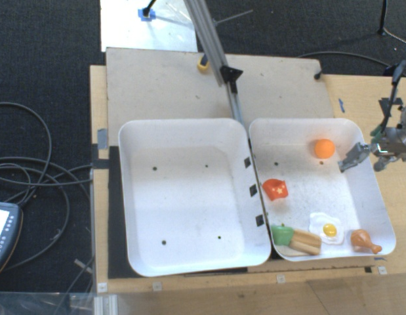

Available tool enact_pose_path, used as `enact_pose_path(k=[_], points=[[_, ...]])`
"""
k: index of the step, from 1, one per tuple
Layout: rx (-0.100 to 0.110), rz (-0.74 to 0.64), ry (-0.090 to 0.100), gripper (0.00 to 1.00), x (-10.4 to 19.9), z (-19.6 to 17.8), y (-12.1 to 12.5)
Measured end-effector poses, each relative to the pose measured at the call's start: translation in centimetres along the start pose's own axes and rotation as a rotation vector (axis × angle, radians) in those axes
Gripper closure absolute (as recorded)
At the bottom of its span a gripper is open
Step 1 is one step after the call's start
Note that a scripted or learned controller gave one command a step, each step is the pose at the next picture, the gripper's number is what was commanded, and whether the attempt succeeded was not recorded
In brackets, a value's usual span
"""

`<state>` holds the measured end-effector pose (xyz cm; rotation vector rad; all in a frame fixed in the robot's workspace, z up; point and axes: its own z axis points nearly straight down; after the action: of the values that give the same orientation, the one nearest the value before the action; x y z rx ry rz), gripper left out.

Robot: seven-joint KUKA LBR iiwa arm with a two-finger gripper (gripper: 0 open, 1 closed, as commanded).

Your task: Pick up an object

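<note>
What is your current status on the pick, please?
Gripper open, holding nothing, at right bin's far edge. Orange ball nearest, untouched. Path unobstructed.

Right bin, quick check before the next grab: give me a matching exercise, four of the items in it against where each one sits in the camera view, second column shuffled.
Things:
1. orange ball
2. red piece
3. fried egg
4. drumstick

Places:
A. near corner of the right bin, by its right wall
B. far part of the bin, closest to the gripper
C. beside the divider between the two bins, mid-depth
D. near part of the bin, between the bread roll and the drumstick

Pairs: 1-B, 2-C, 3-D, 4-A
</note>
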<state>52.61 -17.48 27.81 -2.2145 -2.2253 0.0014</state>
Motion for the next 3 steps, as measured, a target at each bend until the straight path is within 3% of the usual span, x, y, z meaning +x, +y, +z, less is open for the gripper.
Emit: enact_pose_path(k=[1,3], points=[[-0.004,0.001,-0.001,0.00,0.0,-0.2,0.1],[0.002,0.005,0.001,0.00,0.3,11.4,-0.6]])
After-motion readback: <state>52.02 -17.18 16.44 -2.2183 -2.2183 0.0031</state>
